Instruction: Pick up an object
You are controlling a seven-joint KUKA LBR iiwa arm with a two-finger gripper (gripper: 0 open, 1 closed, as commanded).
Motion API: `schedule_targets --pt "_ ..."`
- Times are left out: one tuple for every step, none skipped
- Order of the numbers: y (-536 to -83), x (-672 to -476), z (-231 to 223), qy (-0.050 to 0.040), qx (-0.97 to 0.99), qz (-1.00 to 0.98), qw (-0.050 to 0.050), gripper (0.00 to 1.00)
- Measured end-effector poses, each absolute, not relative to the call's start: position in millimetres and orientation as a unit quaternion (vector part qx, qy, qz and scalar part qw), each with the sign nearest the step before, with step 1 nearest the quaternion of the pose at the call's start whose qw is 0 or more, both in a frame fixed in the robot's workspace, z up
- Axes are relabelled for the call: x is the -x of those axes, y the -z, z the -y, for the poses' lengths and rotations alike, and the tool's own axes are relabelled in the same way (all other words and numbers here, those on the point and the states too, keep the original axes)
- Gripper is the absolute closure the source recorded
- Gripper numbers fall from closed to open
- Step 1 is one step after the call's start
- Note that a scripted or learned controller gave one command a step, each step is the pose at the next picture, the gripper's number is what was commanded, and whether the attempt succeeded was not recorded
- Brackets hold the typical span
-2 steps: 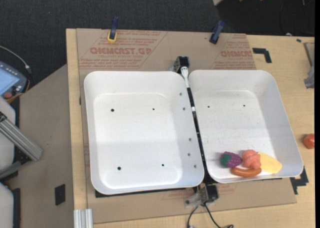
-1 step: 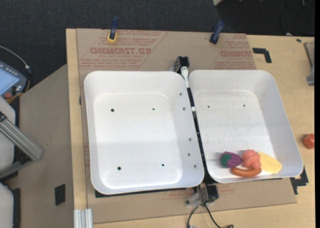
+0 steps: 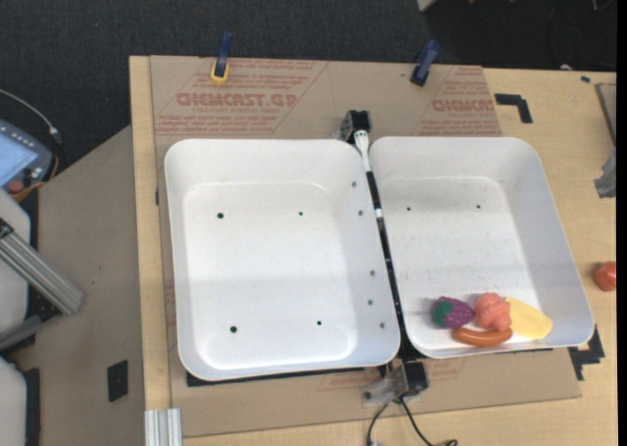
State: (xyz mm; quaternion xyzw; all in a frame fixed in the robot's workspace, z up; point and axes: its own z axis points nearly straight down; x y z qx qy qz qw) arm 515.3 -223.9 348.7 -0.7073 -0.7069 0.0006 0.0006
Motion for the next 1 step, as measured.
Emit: schedule_targets --pt "-359.7 -516.5 224.3 0.0001 0.707 0.707 -0.002 1.0"
